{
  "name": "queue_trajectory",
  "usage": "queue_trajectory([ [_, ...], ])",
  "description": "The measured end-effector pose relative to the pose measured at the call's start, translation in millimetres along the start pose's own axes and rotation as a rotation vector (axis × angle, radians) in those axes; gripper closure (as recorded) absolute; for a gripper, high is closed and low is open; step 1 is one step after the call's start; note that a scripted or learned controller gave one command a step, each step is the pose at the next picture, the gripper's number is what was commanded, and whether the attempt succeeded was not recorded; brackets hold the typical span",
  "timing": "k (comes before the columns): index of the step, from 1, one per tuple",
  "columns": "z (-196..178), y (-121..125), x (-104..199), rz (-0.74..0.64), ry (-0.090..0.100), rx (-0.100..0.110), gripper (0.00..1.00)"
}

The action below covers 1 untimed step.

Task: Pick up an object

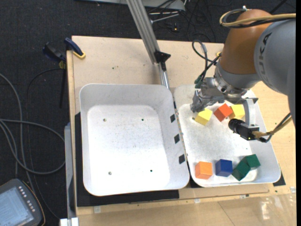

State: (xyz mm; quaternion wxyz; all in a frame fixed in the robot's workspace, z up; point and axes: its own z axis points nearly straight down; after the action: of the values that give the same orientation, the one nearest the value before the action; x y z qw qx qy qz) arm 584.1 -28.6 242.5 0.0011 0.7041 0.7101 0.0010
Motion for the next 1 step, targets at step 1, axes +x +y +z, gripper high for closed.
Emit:
queue_trajectory([
  [1, -3.7, 38.4, 39.8, 0.001, 0.001, -0.001, 1.0],
])
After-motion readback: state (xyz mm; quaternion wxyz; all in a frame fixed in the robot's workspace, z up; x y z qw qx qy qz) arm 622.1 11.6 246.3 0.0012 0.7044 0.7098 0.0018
